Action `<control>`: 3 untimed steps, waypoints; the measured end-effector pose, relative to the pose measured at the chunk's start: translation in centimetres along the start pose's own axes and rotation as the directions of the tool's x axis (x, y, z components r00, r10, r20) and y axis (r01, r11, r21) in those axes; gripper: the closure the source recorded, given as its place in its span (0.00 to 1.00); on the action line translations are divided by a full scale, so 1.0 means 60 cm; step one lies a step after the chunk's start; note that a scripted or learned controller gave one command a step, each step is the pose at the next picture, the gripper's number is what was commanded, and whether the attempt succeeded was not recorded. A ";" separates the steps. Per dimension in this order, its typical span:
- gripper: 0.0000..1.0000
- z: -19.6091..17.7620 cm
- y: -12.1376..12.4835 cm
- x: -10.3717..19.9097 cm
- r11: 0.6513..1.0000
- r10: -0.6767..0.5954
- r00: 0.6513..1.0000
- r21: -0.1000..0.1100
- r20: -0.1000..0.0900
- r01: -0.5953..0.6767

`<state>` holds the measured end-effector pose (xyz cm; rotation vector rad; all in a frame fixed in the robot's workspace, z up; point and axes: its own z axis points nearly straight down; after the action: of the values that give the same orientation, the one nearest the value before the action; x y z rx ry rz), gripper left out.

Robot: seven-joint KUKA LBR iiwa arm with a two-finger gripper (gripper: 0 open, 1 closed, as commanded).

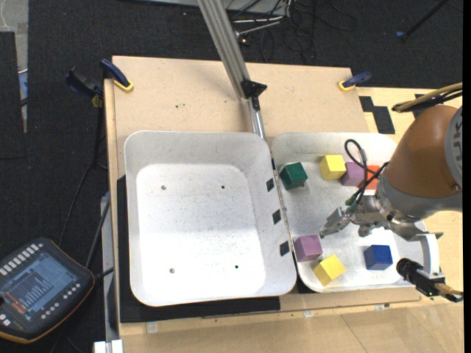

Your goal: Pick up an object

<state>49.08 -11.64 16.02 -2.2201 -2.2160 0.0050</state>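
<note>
A: Item one, the bins?

B: Two shallow white plastic bins on a tan wooden bench [309, 79]. Left white bin [195, 219] speckled. Right white bin [309, 149], taken as the landmark, holds the loose items.

A: Contents, placed against that right bin?

B: Dark green cube [294, 174] near its upper-left corner. Upper yellow cube [333, 167] along its far wall, just beside a pale purple cube [355, 173] half hidden under the arm; an orange-red block [373, 173] shows past it. Second purple cube [307, 246] by its left wall, low down. Lower yellow cube [328, 268] near its front rim, just beside that purple one. Blue cube [377, 257] toward its front right.

A: The arm?

B: Grey arm with orange band [427, 160] reaches over the bin's right side. Two-finger metal gripper [335, 225] hangs over the bin's middle, between the purple and blue cubes; nothing sits between the fingers, and whether they are apart or together I cannot tell
</note>
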 end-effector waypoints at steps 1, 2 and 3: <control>0.00 0.064 0.009 0.003 1.000 -0.006 1.000 -0.021 0.001 0.006; 0.00 0.085 0.005 0.003 1.000 -0.001 1.000 -0.008 0.002 0.001; 1.00 0.072 0.005 0.003 1.000 -0.002 1.000 -0.007 0.001 0.002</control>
<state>49.34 -11.46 11.70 -2.2223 -2.2217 -0.0015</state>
